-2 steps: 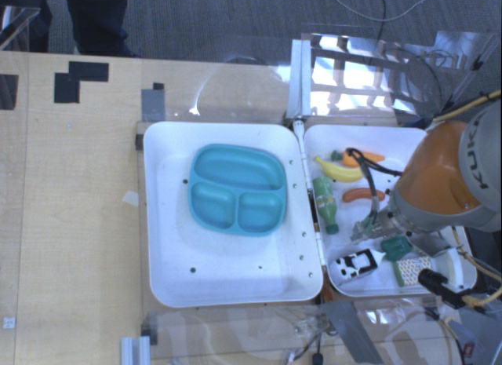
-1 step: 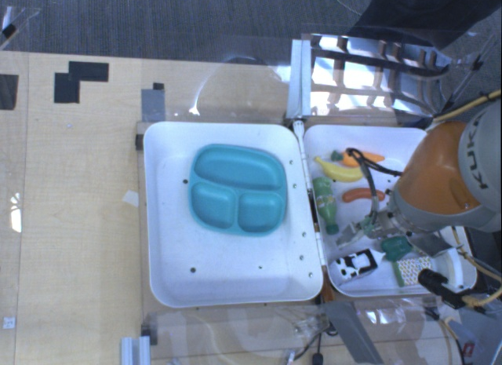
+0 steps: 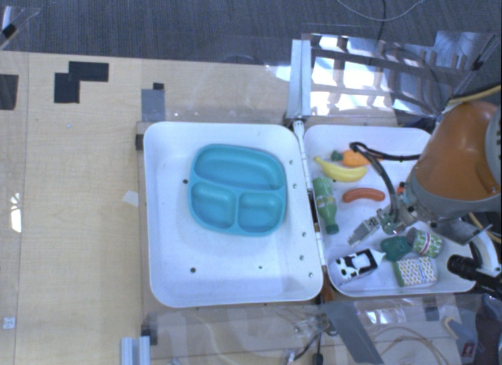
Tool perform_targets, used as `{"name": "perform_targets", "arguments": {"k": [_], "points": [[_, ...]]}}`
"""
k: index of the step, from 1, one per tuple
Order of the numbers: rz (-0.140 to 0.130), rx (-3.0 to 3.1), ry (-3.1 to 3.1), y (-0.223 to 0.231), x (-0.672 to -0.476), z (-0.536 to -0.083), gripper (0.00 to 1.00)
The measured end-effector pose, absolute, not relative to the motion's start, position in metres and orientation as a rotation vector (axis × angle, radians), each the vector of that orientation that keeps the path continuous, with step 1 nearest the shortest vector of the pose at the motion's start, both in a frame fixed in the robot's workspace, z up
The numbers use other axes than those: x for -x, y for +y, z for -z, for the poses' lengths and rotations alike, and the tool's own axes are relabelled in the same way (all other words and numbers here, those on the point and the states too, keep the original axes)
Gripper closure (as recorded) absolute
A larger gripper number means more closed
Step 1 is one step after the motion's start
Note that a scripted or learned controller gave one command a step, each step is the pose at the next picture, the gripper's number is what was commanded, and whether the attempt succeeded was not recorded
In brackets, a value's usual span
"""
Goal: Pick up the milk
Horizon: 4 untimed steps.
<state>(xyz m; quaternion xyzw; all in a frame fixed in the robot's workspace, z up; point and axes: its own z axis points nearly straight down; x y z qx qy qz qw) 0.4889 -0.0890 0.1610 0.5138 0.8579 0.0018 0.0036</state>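
Note:
The milk is a small carton with black and white cow patches. It lies on its side near the front edge of the right bin. My gripper hangs just above and slightly behind the carton, apart from it. Its fingers are open with nothing between them. The orange band and grey wrist of the arm cover the right part of this bin.
The right bin also holds a banana, a carrot, a sausage, a green bottle, a teal object, a small can and a green box. A blue divided plate sits in the left bin.

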Motion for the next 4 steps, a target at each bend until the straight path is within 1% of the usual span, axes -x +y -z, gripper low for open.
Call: {"name": "perform_targets", "arguments": {"k": [1,2,3,4], "points": [[-0.005,-1.231,2.879,-0.100,-0.490,-0.106,0.00],[-0.004,-1.207,2.888,-0.105,-0.496,-0.265,0.00],[-0.004,-0.962,2.984,-0.012,-0.507,-0.185,0.00],[-0.004,-1.506,2.749,-0.067,-0.540,-0.214,0.00]]}}
